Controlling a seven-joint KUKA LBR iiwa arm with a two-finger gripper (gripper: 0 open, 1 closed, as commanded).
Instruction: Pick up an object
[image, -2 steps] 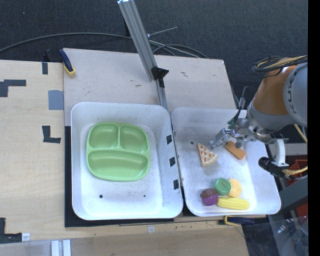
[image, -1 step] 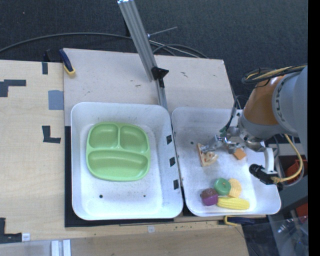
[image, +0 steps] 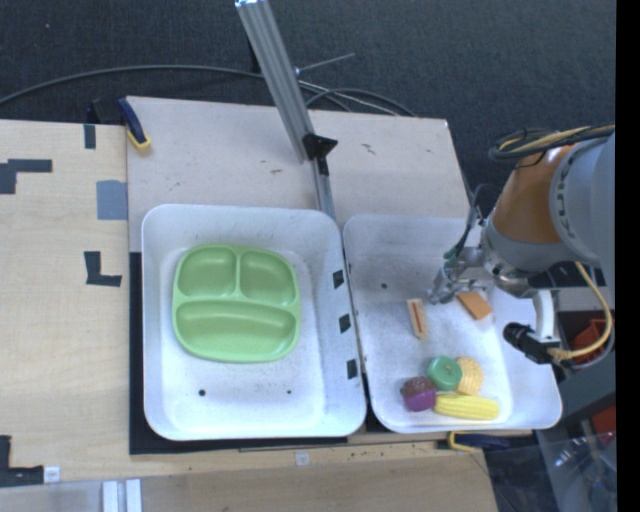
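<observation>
While my claw hangs low in the right bin, grip state indeterminable, the hot dog lies just left-below it, long axis near-vertical.

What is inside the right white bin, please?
The right bin holds a hot dog, an orange block, a green piece, a purple piece and yellow corn. The gripper covers part of its floor.
</observation>
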